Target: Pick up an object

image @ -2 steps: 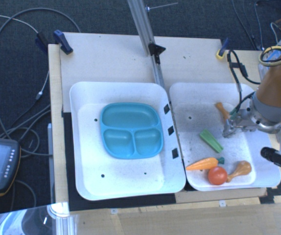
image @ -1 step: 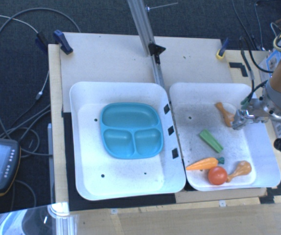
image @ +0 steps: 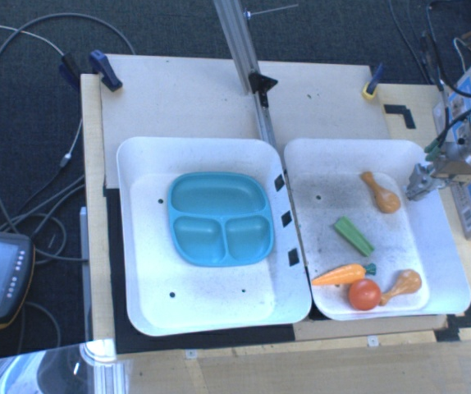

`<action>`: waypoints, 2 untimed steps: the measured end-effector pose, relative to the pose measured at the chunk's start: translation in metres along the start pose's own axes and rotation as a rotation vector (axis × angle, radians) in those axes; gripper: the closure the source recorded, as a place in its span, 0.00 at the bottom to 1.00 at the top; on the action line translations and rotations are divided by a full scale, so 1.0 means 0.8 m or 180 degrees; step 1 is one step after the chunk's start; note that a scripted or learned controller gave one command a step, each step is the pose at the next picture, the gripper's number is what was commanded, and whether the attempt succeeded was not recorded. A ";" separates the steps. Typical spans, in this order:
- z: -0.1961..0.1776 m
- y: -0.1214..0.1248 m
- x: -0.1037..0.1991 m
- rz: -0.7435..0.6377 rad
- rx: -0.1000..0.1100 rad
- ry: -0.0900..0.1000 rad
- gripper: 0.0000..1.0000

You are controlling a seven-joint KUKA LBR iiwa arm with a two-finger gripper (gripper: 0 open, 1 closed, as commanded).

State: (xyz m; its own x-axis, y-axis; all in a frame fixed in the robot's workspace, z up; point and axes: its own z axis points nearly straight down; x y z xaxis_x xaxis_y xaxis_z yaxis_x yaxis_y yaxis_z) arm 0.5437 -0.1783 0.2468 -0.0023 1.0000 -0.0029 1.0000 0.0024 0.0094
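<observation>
Gripper (image: 420,185) sits at the right rim of the right bin (image: 432,220), low over the edge. Finger spread: cannot tell, too small and blurred. Nothing visibly held.

Nearest thing: tan drumstick (image: 381,193), just left of the gripper, inside the bin. Its long axis runs slantwise, thin end up-left, fat end down-right, the fat end closest to the gripper. A short move leftward would likely put the gripper over it.

Other candidates, all farther down from the gripper: green block (image: 353,235), carrot (image: 340,275), tomato (image: 364,294), second drumstick (image: 402,284) touching the tomato.

Left bin (image: 137,220), well left of the gripper, holds a blue tray (image: 219,218).
</observation>
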 end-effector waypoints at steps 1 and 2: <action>0.000 0.001 0.000 0.0003 0.0020 0.0005 1.00; 0.002 0.009 0.058 -0.0011 0.0032 0.0018 1.00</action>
State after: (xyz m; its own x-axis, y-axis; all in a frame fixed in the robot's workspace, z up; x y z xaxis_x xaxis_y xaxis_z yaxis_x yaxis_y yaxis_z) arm 0.5509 -0.1320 0.2454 -0.0059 1.0000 0.0027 1.0000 0.0059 -0.0007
